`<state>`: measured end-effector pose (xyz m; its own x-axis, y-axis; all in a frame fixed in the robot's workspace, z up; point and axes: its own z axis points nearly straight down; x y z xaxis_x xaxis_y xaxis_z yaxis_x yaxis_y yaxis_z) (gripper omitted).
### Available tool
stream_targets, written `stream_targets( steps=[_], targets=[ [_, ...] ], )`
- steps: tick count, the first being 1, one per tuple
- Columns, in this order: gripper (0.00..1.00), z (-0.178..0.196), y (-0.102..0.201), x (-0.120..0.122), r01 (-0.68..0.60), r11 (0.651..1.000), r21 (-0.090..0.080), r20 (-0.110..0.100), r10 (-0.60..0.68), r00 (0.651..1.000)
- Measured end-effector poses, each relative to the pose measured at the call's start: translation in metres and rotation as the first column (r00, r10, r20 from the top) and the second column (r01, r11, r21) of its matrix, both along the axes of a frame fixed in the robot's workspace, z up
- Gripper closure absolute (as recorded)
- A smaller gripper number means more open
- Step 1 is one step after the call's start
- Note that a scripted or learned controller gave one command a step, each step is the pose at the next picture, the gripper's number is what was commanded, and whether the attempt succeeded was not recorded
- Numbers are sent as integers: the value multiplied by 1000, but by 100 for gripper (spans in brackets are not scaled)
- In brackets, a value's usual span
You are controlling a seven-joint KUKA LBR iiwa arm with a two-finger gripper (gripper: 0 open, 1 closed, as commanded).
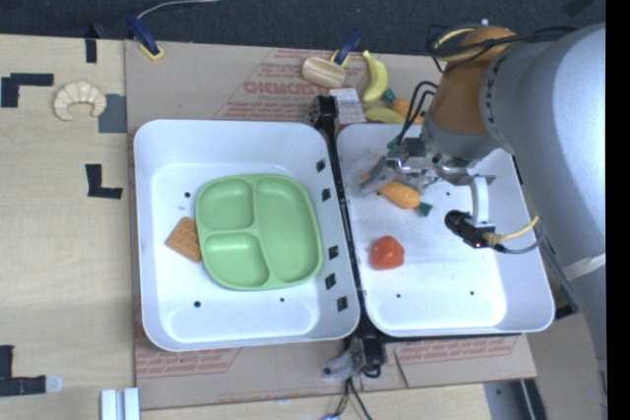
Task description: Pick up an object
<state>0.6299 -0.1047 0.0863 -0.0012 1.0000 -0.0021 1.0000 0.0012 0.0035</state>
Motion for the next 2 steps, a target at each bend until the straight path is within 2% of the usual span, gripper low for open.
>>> stream_targets(
  steps=[1,2],
  targets=[
    [100,10,0,0,-1,1000,-1,-1,1,1000],
    [100,98,65,-39,-1,1000,3,-4,1,1000]
  ],
)
